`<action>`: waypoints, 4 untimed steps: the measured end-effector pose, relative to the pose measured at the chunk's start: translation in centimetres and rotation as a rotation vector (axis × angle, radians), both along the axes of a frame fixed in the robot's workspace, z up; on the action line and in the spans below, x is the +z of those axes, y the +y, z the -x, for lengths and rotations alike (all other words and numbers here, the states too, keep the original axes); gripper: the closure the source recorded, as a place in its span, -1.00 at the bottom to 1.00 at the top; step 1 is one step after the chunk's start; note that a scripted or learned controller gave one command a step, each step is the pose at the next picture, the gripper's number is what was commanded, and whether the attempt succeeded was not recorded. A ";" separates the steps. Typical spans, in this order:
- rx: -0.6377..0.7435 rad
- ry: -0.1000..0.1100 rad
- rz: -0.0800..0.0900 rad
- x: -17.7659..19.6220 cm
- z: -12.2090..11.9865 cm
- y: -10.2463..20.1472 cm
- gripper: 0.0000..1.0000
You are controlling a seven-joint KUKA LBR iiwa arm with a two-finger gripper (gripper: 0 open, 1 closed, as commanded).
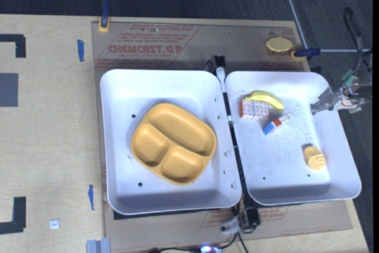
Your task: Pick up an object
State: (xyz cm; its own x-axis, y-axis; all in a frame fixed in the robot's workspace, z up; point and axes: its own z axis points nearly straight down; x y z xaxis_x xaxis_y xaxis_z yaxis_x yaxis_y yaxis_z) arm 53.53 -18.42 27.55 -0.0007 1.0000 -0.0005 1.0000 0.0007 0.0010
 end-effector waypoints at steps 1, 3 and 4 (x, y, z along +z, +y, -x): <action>0.000 -0.003 0.000 -18.9 -0.2 2.9 -1.00; 0.001 -0.001 -0.001 -9.0 -6.6 9.6 1.00; 0.002 -0.001 -0.001 -9.0 -13.2 19.7 1.00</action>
